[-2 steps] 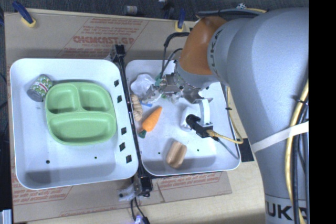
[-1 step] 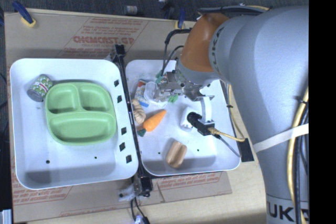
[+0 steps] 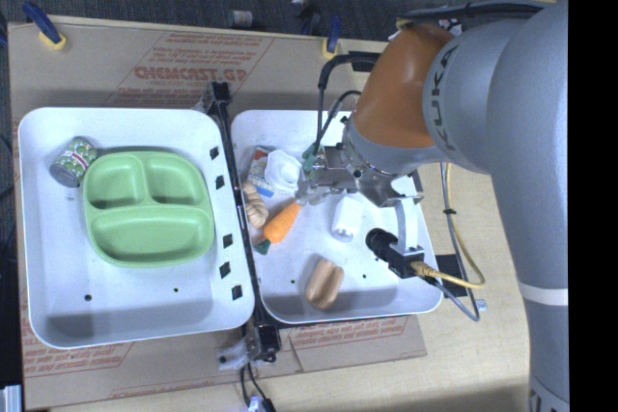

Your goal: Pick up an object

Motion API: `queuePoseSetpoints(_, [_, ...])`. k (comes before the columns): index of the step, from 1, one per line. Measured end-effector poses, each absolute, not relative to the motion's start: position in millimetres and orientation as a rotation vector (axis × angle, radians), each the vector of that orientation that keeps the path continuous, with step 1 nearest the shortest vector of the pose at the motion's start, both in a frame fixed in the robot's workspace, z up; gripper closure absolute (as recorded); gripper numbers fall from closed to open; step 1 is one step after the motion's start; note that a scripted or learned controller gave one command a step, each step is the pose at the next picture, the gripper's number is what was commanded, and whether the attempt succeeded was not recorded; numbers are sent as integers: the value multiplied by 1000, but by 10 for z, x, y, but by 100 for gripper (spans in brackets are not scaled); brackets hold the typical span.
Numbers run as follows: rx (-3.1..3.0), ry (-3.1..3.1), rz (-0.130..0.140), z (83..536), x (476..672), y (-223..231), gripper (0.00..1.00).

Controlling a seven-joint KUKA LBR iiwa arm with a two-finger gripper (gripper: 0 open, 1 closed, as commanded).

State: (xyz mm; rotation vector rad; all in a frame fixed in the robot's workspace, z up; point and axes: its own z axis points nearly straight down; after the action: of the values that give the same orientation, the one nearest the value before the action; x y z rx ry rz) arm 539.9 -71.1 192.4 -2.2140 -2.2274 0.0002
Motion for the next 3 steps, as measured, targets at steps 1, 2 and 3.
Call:
queuePoseSetpoints(1, [-2214,-2227,2,1919,5397,-715,0])
queuePoseSetpoints(2, [-2214,-2227,3,1914,4762,-614,0])
queuePoseSetpoints(3, [-2217,-2232,-3,3277,5719,-998,0])
